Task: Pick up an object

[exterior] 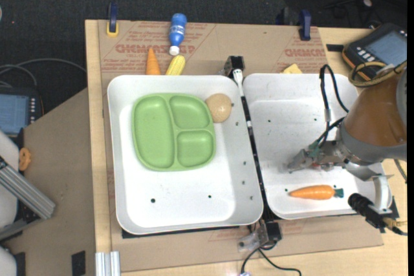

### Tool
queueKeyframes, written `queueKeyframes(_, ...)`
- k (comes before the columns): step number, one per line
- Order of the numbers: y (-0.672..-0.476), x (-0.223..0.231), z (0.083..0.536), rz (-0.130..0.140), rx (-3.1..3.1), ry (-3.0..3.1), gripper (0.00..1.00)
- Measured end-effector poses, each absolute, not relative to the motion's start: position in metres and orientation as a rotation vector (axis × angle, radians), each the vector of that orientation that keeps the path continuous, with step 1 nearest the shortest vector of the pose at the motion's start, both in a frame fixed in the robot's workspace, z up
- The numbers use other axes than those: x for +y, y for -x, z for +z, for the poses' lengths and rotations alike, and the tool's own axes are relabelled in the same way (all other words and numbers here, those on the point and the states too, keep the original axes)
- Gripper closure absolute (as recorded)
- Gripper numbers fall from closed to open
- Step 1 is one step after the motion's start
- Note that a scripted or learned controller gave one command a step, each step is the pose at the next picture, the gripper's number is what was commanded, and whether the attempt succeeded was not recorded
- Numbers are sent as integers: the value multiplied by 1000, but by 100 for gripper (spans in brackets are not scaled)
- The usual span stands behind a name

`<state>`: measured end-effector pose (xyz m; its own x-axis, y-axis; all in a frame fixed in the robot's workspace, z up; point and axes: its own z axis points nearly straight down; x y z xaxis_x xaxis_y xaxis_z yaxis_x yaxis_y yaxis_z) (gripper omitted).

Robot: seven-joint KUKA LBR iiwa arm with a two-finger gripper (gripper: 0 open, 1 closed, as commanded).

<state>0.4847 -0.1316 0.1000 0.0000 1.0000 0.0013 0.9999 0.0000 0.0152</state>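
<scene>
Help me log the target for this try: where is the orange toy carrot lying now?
The toy carrot lies flat in the right bin, near its front edge, just below the gripper.

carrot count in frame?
2. One toy carrot lies in the right bin, near its front edge. Another lies on the bench behind the left bin, beside the toy corn.

— What can't you make out from your end?
— My arm [381, 119] runs off the right edge and covers that corner of the right bin [284, 84]. I can't tell how the gripper [299, 163] stands.
— Anything else?
— The carrot [152, 63] behind the left bin [129, 158] is half hidden by its rim.
</scene>
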Motion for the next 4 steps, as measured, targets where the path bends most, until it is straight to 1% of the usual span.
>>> queueKeyframes(1, -543, -103, 84, 4, 2225, -2213, 0)
queueKeyframes(2, -632, -172, 173, 9, 2209, -2208, 0)
queueKeyframes(3, -599, -190, 183, -3, 2220, -2226, 0)
queueKeyframes(4, -632, -189, 79, -3, 2227, -2221, 0)
